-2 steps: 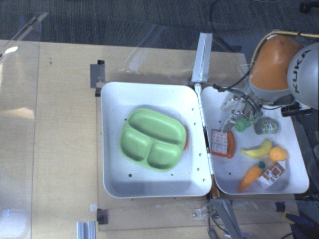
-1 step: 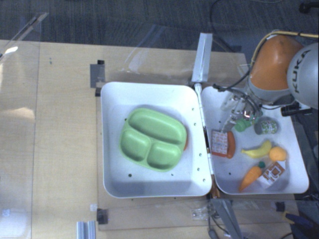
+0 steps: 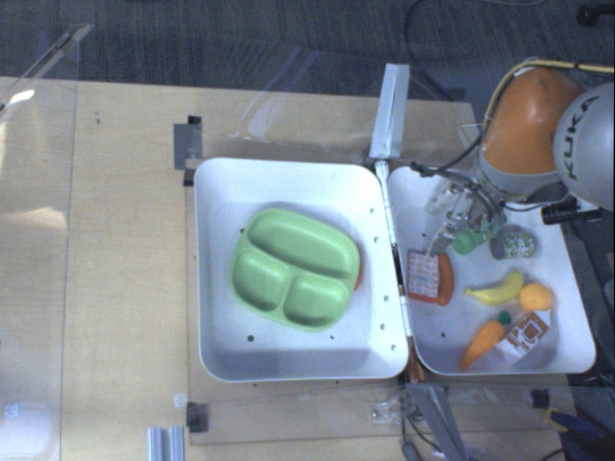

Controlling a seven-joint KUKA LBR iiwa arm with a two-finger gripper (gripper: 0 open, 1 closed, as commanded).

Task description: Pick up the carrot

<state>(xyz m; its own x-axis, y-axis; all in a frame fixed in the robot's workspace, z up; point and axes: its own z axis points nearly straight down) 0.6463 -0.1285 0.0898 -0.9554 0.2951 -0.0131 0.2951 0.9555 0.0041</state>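
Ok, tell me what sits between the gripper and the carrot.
The gripper hangs over the far part of the right bin, near a green toy. The carrot lies toward the near edge. The banana lies across the line between them, low on the bin floor; a descent from above looks unobstructed.

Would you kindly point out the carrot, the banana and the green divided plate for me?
carrot (image 3: 481, 343): camera view, middle of its orange body.
banana (image 3: 497, 290): camera view, middle of its yellow curve.
green divided plate (image 3: 293, 233): camera view, on its long upper compartment.
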